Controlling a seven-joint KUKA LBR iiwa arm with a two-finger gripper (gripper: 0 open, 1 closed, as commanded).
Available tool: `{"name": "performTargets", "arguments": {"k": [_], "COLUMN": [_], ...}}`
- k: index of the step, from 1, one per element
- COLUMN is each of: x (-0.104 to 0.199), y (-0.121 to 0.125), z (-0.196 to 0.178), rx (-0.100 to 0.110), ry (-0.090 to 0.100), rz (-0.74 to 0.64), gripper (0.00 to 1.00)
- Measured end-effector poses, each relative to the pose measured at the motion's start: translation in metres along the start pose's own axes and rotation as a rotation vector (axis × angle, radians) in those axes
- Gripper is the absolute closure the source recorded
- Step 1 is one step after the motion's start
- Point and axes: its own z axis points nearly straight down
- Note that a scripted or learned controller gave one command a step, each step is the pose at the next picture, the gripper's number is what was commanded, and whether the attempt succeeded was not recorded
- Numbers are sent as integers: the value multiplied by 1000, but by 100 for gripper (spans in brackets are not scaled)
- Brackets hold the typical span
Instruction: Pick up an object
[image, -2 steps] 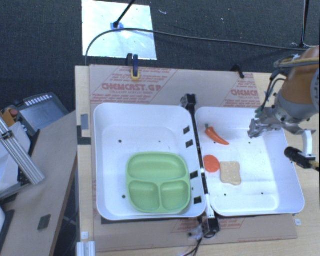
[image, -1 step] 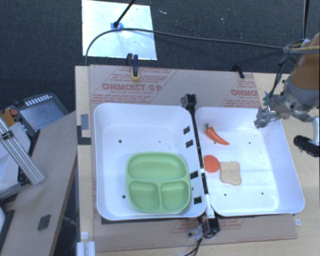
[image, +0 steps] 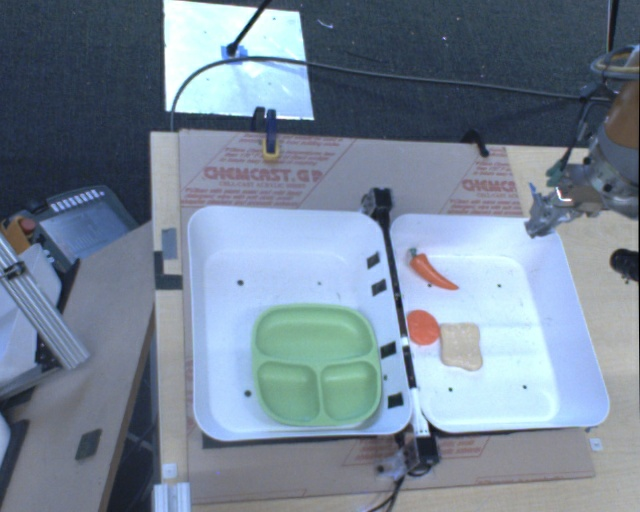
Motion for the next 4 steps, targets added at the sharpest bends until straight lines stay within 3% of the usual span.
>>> {"name": "performTargets", "arguments": {"k": [2,4], "x": [105,223], "y": [19,23], "z": [11,12], "rx": [5,6], "ry": [3,4], "rz": [-4,-5], "gripper": [100,100]}}
